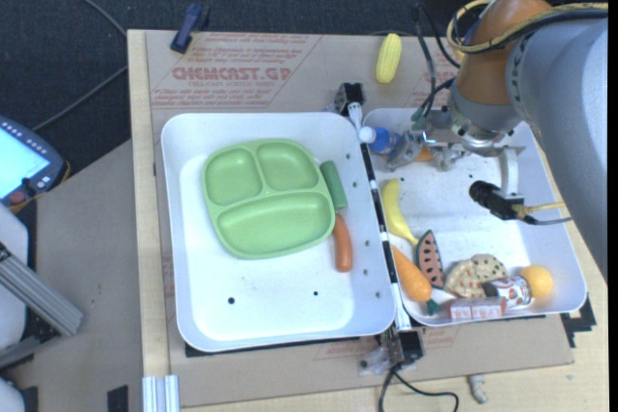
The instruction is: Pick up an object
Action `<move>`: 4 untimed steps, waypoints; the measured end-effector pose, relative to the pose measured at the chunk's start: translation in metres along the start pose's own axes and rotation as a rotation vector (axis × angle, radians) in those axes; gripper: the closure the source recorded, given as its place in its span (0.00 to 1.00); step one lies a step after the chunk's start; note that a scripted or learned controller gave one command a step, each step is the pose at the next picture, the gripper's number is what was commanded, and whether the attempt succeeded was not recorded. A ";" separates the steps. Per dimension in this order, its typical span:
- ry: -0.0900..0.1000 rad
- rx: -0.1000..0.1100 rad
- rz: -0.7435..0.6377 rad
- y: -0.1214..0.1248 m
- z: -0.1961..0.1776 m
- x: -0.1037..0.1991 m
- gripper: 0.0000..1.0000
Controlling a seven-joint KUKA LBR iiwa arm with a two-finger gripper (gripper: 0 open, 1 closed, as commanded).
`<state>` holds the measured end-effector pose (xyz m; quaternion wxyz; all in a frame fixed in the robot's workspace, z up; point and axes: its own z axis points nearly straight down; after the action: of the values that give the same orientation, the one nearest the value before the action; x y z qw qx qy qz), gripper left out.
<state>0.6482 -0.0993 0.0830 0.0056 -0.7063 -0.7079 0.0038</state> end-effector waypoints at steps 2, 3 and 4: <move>-0.002 -0.011 0.003 -0.118 0.000 -0.005 0.00; -0.002 -0.014 0.004 -0.117 -0.010 -0.004 1.00; -0.002 -0.013 0.004 -0.117 -0.009 -0.004 0.00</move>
<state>0.5309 -0.1040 0.0940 0.0003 -0.7076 -0.7066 -0.0002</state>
